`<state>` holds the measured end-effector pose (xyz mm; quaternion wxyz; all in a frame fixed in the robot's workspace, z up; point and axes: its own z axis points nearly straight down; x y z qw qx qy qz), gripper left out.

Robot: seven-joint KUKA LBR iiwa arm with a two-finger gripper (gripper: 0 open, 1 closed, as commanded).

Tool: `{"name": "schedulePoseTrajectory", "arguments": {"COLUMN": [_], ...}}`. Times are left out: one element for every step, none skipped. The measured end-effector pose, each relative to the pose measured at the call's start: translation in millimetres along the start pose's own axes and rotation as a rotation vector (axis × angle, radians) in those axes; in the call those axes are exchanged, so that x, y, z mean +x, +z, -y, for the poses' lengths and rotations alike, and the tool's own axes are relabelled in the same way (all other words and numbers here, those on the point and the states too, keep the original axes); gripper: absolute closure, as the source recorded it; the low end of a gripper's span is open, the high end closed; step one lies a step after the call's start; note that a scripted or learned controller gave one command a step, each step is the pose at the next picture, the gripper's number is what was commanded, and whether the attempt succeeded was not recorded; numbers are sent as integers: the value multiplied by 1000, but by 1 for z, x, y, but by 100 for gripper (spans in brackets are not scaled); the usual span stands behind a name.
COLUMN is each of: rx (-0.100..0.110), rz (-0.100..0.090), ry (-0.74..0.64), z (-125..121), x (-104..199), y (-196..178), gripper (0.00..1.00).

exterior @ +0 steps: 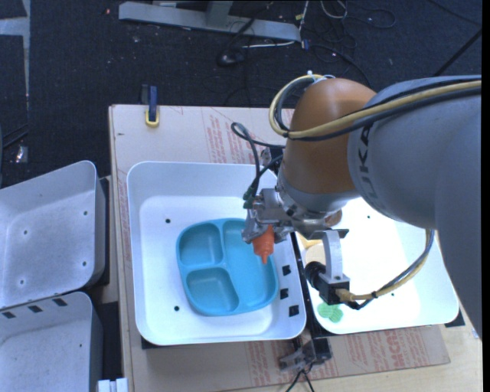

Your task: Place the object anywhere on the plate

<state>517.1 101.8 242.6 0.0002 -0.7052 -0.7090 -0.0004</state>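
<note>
Over the plate's [218, 264] right edge I've got the gripper [262, 233] clamped on an orange carrot [264, 245], pointing down. Carry's abt done; left: lower, let go, check it stays on

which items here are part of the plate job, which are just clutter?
In the job:
- blue plate, in the left bin
- orange object, between the fingers of the gripper, over the plate's right edge

Lying about:
- green object, in the right bin
- yellow clamp at the board's far edge
- cables on the floor
</note>
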Motion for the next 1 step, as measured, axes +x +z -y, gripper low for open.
{"name": "schedulePoseTrajectory", "arguments": {"rx": [0], "rz": [1], "ry": [4], "z": [0], "x": [-2], "y": [1], "gripper": [0]}}
